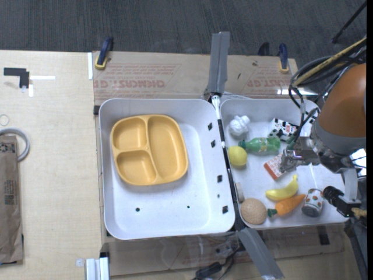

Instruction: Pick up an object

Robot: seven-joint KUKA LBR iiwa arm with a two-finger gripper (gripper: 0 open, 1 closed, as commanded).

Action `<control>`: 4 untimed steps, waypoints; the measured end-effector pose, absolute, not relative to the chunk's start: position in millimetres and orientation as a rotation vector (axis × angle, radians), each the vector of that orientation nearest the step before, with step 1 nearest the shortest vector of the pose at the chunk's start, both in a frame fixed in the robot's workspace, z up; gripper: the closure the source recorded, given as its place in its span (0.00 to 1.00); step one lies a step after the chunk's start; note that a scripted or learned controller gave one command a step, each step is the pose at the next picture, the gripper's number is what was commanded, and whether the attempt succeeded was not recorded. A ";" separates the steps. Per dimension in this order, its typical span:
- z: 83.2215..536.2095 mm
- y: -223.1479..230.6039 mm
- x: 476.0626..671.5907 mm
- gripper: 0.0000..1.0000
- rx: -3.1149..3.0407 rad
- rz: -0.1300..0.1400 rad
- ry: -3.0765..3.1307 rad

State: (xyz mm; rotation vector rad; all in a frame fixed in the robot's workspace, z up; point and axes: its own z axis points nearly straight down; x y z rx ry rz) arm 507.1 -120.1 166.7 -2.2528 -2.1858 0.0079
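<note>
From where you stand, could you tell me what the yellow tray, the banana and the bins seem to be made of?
Tray: likely moulded plastic, matte yellow, with three smooth rounded compartments.
Banana: probably toy plastic or foam; uniform bright yellow, no blemishes; the view leaves open which.
Bins: apparently thin white plastic or coated metal, with rounded corners and a slight sheen.

Glossy yellow plastic tray [150, 149], smooth white plastic bins [169, 217], matt cardboard [157, 77]

Your arm [344, 107] runs off the right edge. The gripper [289, 159] covers part of the red-and-white packet [273, 168] — its print is too small to read. The brown paper bag [9, 197] at left is cut off by the frame edge.
</note>
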 end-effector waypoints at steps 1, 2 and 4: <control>89.5 -101.6 477.3 1.00 -2.136 0.006 -2.302; 89.5 -101.8 477.3 0.00 -2.136 0.007 -2.302; 89.3 -118.9 521.9 0.00 -2.687 0.008 -1.627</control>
